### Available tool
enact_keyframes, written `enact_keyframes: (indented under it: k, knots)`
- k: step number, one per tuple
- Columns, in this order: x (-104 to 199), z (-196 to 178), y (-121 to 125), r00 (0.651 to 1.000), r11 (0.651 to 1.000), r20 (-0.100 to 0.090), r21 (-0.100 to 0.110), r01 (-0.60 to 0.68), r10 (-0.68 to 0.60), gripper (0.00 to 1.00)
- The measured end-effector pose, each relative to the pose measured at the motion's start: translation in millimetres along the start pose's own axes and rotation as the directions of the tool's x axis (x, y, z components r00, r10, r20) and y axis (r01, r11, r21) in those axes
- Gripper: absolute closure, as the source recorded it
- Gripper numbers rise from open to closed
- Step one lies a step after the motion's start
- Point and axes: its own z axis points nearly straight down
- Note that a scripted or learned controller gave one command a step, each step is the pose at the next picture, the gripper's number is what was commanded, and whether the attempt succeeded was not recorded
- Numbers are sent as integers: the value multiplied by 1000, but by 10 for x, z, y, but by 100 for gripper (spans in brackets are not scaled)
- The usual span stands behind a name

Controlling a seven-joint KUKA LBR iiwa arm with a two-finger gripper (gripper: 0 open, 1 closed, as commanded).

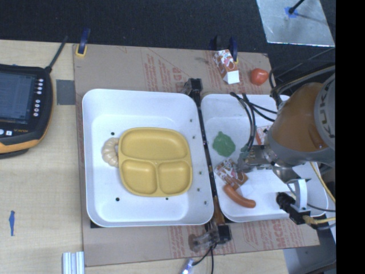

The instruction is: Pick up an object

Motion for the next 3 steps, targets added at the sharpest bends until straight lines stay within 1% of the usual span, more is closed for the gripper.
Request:
enact_keyframes:
  k: [1,2,3]
  knots:
    - [-8,-101,7,1000,1000,1,0,4,-4,100]
    - [-7,-100,6,1000,1000,2,1,5,-5,0]
    - [-14,98,-98,1000,1000,3,17,-6,6,0]
